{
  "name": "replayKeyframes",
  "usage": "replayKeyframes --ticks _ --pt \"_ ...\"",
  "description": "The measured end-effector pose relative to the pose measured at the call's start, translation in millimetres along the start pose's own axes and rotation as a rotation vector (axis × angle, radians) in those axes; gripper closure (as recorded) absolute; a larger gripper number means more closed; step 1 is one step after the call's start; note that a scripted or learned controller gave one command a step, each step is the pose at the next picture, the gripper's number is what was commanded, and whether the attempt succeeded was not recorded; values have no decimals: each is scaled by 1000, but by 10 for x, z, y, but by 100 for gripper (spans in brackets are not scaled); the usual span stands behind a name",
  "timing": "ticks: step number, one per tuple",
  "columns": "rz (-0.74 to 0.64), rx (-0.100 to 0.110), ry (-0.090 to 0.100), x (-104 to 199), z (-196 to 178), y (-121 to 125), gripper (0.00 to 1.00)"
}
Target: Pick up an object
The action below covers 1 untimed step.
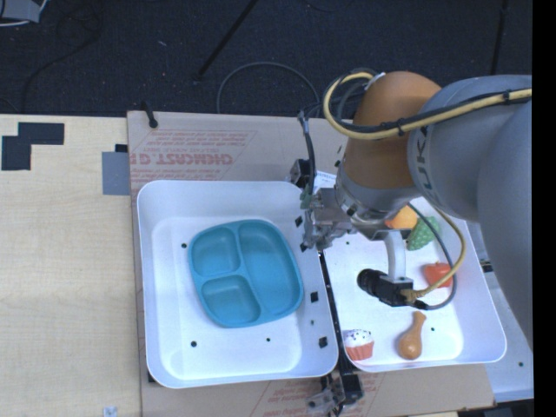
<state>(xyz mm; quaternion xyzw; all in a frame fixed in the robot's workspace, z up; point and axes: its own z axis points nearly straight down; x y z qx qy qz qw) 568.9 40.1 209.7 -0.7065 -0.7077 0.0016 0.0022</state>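
Note:
My gripper (315, 231) hangs over the inner edge of the right bin (473, 350), close to the divide between the two bins. Nothing shows between it and the bin floor. In the right bin lie a toy cupcake (358, 344) with a red cup at the front left, a brown drumstick (411, 337) beside it, and a red piece (437, 274) further back. A green toy (423, 234) and an orange piece (401, 219) are partly hidden under the arm. A blue divided plate (245, 272) lies in the left bin (165, 320).
The arm's grey and orange body covers the back of the right bin. Both bins rest on a cardboard sheet (191, 155) on the wooden bench. Dark floor with cables lies beyond the bench's far edge.

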Motion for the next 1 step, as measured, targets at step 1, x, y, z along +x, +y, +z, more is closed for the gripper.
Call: replayKeyframes --ticks 1 --pt "-3 -1 0 517 -12 -63 100"
